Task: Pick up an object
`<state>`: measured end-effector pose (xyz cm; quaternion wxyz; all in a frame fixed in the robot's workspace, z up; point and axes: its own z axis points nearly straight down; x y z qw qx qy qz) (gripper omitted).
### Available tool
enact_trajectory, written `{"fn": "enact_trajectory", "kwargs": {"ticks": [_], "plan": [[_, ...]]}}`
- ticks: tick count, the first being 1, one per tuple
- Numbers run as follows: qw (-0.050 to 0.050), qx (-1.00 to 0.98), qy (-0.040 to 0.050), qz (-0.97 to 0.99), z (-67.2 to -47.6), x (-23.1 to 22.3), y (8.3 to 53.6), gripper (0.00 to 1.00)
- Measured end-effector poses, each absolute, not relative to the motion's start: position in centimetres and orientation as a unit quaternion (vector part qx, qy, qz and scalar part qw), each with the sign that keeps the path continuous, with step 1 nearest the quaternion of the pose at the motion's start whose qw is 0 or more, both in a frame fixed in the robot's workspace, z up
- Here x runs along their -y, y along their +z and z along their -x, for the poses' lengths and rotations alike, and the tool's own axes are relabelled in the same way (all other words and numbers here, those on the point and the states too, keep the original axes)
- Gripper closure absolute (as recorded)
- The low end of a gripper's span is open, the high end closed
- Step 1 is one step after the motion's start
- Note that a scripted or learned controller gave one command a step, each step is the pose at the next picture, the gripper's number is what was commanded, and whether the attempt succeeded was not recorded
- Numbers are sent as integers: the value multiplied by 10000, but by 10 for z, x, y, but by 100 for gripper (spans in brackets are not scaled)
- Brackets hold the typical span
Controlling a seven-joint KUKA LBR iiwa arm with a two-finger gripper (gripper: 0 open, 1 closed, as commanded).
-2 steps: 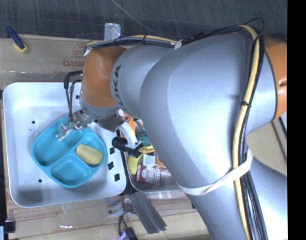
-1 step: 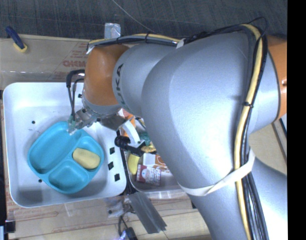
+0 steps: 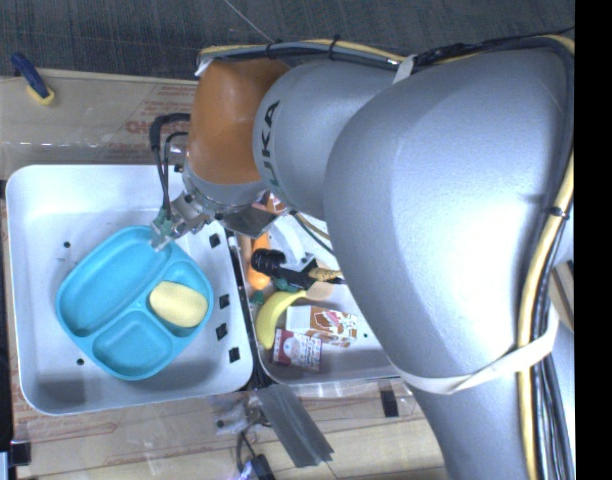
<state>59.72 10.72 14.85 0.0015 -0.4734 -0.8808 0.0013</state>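
Observation:
In the left bin (image 3: 36,268) lies a blue divided plate (image 3: 101,298). A pale yellow rounded object (image 3: 178,304) rests in the plate's right compartment. My gripper (image 3: 169,228) is low over the left bin, at the plate's upper right rim. The grey arm with its orange band (image 3: 226,118) covers most of the right bin (image 3: 331,370). In the visible part of that bin are a banana (image 3: 268,315), a red and white packet (image 3: 308,336), an orange item (image 3: 259,245) and a black item (image 3: 270,263).
The divider between the two bins (image 3: 238,308) runs just right of the plate. A blue clip (image 3: 32,78) sits on the bench at the far left. Metal brackets (image 3: 286,423) stick out below the bins' front edge.

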Motion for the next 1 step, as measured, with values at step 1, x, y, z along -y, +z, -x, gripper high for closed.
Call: {"fn": "enact_trajectory", "kwargs": {"ticks": [1], "plan": [[0,9801,3,1985,-588,-75,191,100]]}}
